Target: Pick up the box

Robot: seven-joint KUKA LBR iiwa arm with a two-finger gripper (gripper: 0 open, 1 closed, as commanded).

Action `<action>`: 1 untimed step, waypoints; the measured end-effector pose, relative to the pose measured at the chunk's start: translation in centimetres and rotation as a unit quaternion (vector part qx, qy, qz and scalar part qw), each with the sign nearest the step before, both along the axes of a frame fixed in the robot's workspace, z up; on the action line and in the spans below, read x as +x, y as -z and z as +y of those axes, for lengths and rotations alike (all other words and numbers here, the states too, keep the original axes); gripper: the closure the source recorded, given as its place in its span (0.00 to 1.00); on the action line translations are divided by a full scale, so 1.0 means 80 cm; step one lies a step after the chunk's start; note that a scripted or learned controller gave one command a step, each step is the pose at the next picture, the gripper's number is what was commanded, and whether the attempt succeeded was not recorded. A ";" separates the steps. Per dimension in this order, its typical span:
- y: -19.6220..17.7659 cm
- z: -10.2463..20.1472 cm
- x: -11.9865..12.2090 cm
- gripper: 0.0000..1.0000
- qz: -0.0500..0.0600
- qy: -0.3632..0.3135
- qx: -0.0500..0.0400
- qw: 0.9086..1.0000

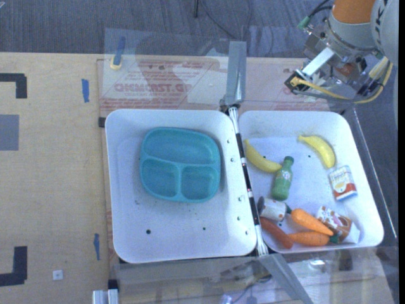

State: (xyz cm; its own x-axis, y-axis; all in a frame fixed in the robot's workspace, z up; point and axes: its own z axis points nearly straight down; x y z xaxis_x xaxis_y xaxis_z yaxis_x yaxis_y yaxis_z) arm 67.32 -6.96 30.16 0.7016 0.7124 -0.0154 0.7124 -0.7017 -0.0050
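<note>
Box [342, 182] lies flat, long axis diagonal

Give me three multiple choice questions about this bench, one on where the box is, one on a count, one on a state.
1. Where does the box lie?
A. In the left bin, on the tray
B. In the right bin, near its right wall
C. On the bench outside both bins

2. How many bananas are in the right bin?
A. One
B. Two
C. Four

3. How does the green bottle rest?
A. Lying in the right bin
B. Held up in the air
C. Standing on the blue tray

Answers:
1 B, the small box sits below the right banana, close to the right wall.
2 B, a second banana lies by the left wall.
3 A, it lies on the bin floor above the carrots.
</note>
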 end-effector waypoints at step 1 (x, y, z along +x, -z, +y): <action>-0.011 0.002 0.001 1.00 0.001 -0.002 -0.001 1.000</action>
